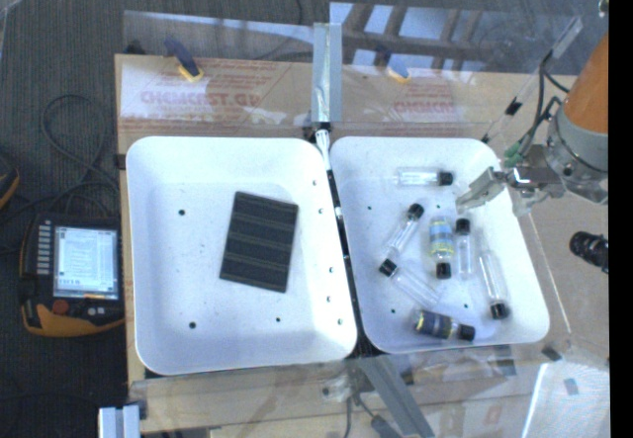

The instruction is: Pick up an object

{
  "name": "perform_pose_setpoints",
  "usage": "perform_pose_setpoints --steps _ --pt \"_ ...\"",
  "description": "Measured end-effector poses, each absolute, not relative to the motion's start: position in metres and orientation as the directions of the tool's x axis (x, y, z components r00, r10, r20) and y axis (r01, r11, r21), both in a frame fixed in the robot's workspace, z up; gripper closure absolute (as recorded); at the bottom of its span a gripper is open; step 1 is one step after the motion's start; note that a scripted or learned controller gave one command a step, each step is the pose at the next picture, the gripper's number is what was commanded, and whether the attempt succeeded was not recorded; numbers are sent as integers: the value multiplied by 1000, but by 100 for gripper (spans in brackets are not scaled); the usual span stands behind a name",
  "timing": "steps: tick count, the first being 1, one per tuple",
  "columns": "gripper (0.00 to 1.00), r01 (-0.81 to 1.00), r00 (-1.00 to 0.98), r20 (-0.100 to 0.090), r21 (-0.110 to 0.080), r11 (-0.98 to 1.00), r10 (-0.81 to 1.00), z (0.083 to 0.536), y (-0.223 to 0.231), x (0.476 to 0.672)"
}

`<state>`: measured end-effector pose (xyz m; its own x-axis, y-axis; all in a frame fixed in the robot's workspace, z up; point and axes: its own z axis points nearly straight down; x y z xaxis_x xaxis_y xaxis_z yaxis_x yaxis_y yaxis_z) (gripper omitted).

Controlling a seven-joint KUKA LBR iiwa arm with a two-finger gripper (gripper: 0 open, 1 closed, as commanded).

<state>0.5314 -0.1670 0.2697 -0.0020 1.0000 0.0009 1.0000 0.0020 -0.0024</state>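
Dark carpet surrounds a bench with two white bins. Capped vials lie scattered in the right bin. Just past its far-right rim hovers the gripper, fingers spread, holding nothing. Approach step; next, descend onto one vial.

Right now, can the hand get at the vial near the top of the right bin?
Probably yes. The hand hangs just right of that vial, which lies alone on the right bin's floor, with nothing lying between them.
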Motion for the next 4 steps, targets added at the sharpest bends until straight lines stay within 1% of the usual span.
perform_pose_setpoints --steps 1,2,3,4 --pt "0 999 -37 1 -3 37 999 167 -223 539" --pt "0 997 -81 2 0 81 997 96 -210 545" --pt "100 997 -82 5 -3 82 997 103 -208 545" --pt "100 996 -92 -1 -1 92 996 213 -179 578"
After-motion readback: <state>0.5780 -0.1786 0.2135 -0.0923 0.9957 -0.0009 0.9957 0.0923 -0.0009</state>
